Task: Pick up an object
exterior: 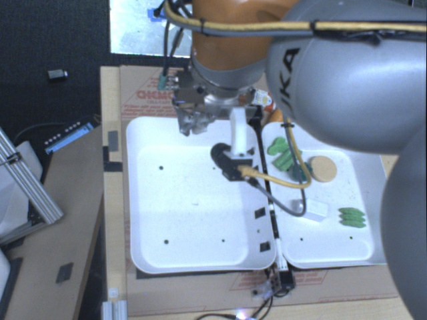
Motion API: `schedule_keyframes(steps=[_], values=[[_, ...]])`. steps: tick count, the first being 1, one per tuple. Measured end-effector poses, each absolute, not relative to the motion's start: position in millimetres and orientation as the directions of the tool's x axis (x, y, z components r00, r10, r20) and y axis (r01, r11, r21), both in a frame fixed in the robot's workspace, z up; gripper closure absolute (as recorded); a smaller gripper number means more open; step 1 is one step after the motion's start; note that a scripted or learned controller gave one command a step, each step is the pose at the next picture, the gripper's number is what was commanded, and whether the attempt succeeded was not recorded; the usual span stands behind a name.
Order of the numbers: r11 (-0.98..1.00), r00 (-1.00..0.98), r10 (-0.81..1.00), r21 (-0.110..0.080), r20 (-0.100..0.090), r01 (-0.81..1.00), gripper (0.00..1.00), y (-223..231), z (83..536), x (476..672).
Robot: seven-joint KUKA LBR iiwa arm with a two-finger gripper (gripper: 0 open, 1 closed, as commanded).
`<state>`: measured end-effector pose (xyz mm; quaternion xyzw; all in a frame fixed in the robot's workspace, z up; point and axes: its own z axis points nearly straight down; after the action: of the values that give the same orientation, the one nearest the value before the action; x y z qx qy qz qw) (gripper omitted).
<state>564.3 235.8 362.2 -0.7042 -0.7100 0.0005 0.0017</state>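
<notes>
Currently my pincer (193, 122) hangs over the far edge of the left bin (193, 245), and I cannot tell whether it is spread or pressed together; I see nothing held in it. So I judge the picking is not yet done. All the objects lie in the right bin (333, 255), well apart from my pincer. I count two green toys, one by the divider (283, 153) and one near the right side (351, 217), one tan round disc (324, 168) and one small white block (315, 210).
</notes>
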Motion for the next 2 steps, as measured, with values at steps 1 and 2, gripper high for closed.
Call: schedule_keyframes(steps=[1,2], values=[[-0.007,0.007,1.000,0.001,-0.003,1.000,1.00,152,344,605.9],[0.004,-0.004,1.000,0.009,0.001,1.000,1.00,180,365,671.5]])
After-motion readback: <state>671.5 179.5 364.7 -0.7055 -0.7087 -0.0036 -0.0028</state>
